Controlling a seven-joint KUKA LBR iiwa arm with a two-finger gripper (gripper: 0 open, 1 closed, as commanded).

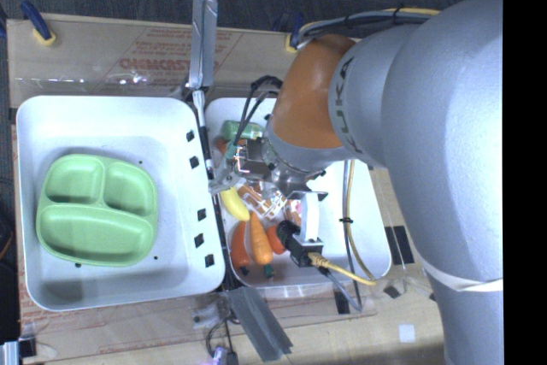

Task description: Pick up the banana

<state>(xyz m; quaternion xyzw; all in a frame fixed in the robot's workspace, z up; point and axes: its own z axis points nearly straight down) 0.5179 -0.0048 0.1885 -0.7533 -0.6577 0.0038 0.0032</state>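
1. We are working in the right-hand shallow white plastic bin, where the grey arm with its orange band is reaching down and covering much of the contents. The tool is sitting low among the items, under the wrist.

2. The small yellow curved banana is lying just to the tool's left as the camera sees it, close against the bin's left wall and the divider. We are reading it as touching or nearly touching the tool's clear, cluttered tip, but we cannot tell which.

3. We cannot tell how far open the tool is, nor whether it has hold of anything: the wrist and cables are hiding its working end. We are not assuming a grasp.

4. Just below the tool, the long orange carrot-shaped toy and a rounder orange piece are crowding the banana's lower end. We are judging that a good approach is coming down over the banana's middle, away from those neighbours, so that it alone is caught.

5. Because the banana is lying near the wall, we are advising a closing direction across its narrow width, with room left on the wall side.

6. The green three-part plastic plate in the left-hand white bin is well apart from the tool, and we are leaving it alone.

7. We are lifting slowly and checking that the banana is rising with the tool.
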